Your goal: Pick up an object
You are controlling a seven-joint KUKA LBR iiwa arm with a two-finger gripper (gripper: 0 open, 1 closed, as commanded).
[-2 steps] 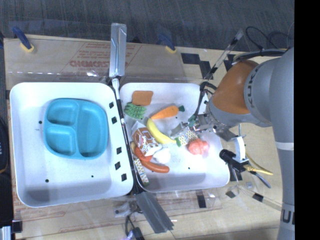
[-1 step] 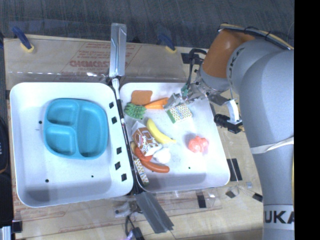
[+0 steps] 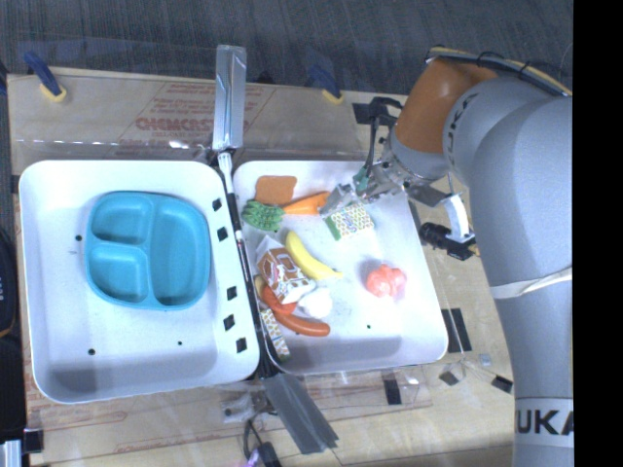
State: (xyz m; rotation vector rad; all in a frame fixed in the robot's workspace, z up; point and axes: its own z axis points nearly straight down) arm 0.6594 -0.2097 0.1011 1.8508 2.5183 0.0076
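Two shallow white bins were seen side by side on the table (image 3: 107,129). The left bin (image 3: 49,290) carried a blue divided plate (image 3: 150,249) set toward its far left part. The right bin (image 3: 414,324) was where all the small stuff was piled up.

Along the far side of that bin, an orange-brown slice of toast (image 3: 275,189) was lying next to a carrot (image 3: 304,204), with its leafy green top (image 3: 262,215) pointed left. Near the middle, a yellow banana (image 3: 309,258) was laid at a slant, and just beside it on the left a brown and white packet (image 3: 281,272) was tucked in. A white egg-like thing (image 3: 314,304) was touching a red sausage (image 3: 295,319) at the near left of the bin. A red-orange tomato-ish fruit (image 3: 385,279) was sat on its own to the right, well apart from the pile.

The gripper (image 3: 356,197) was brought in from the right and was parked low at the far side of the right bin, right over a small green checkered item (image 3: 351,221), just beside the carrot's tip. Whether the fingers were spread or closed couldn't be told, since that spot was too cluttered and small, and nothing could be confirmed as being held.
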